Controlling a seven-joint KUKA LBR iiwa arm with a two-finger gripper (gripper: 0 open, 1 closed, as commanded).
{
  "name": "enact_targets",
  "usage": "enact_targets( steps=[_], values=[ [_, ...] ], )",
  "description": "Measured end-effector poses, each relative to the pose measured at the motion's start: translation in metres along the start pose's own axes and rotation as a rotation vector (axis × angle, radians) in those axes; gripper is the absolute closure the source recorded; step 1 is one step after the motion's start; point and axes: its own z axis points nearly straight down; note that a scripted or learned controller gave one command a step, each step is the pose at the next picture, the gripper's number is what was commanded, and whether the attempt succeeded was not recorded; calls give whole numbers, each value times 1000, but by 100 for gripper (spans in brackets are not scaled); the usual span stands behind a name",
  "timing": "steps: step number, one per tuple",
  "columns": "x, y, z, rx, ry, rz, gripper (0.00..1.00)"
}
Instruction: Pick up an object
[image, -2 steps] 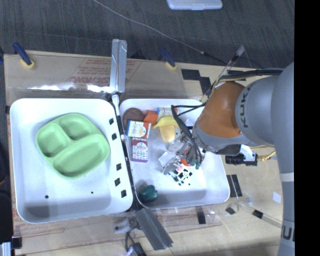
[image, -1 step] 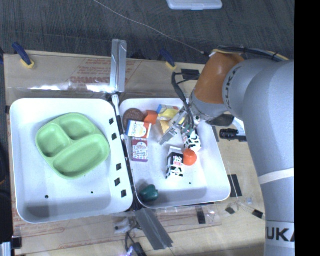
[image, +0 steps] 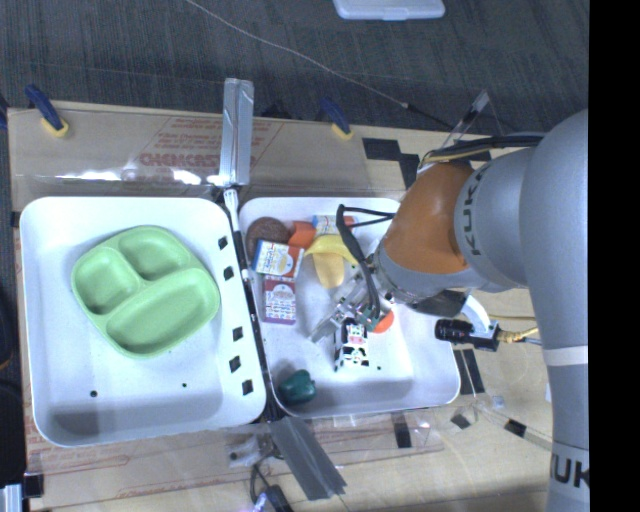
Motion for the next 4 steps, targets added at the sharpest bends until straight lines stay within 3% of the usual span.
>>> enact_targets(
  steps=[1,2,3,4],
  values=[
    [70,-15,-6,-12,-25,102,0],
    [-17,-15,-1,-1,-4,26,0],
    [50,-6,1,-1,2,42,0],
    [-19,68,0,-1,-2,-2,0]
  ],
)
